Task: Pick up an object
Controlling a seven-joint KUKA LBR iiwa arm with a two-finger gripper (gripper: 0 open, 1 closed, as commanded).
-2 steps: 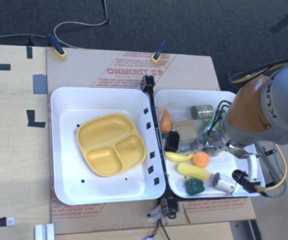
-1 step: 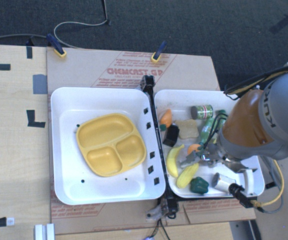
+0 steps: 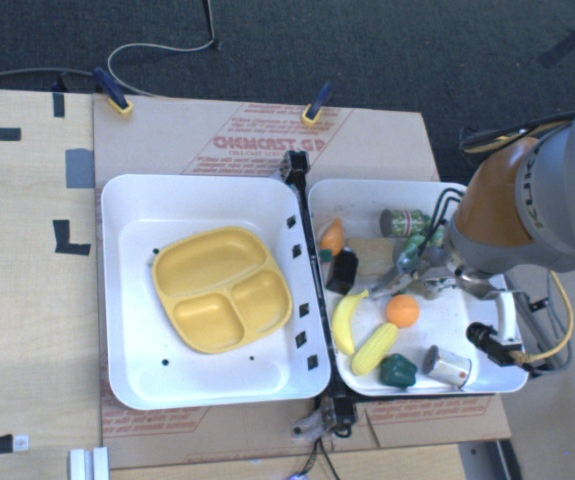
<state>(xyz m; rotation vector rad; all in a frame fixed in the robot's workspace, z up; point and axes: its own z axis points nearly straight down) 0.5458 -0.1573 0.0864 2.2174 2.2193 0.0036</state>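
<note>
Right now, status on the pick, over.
Gripper low in the right bin, nothing seen held. Orange ball just below it, banana and corn close alongside.

1. A yellow plastic divided tray (image 3: 223, 288) lies in the left white bin (image 3: 127, 268).
2. Brown printed cardboard sheet (image 3: 257, 138) lies under both bins.
3. Two yellow-and-blue clamps (image 3: 115, 96) grip its far edge.
4. A black cable (image 3: 167, 48) loops over dark carpet (image 3: 387, 28).

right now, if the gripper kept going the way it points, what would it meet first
Probably the orange ball: the gripper points down-left into the right bin, with the ball just below it. Depth is unclear; it could pass toward the banana.
</note>
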